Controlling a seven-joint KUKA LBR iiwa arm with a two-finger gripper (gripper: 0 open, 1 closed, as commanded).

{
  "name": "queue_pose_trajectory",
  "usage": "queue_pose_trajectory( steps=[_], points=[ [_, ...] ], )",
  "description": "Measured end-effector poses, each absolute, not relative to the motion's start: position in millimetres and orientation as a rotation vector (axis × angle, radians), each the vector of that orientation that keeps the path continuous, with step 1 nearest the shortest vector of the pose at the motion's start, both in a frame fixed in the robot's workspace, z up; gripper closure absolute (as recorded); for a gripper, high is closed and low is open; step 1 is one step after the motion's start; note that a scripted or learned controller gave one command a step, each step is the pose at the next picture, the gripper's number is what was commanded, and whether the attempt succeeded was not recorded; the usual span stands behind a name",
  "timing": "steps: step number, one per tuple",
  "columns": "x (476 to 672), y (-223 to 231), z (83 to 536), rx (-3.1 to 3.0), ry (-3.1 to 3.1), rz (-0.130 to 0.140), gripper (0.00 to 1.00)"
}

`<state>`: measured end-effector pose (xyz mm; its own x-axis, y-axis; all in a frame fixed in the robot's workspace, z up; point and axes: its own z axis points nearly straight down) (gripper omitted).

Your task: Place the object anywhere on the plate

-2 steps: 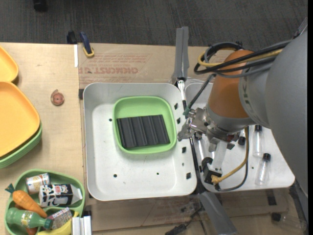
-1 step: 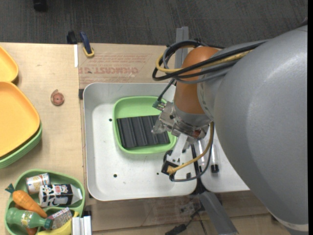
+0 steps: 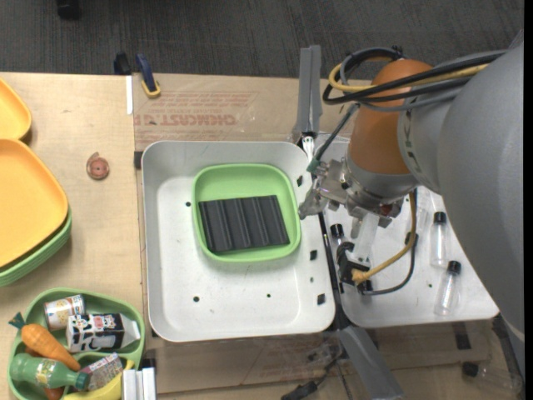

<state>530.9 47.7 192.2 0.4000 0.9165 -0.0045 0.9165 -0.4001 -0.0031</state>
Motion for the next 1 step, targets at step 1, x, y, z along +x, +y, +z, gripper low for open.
queue_pose_trajectory(
  steps=[1],
  points=[
    [536.5, 86.5, 189.8, -2.703, -1.6, 0.011, 0.0]
  ],
)
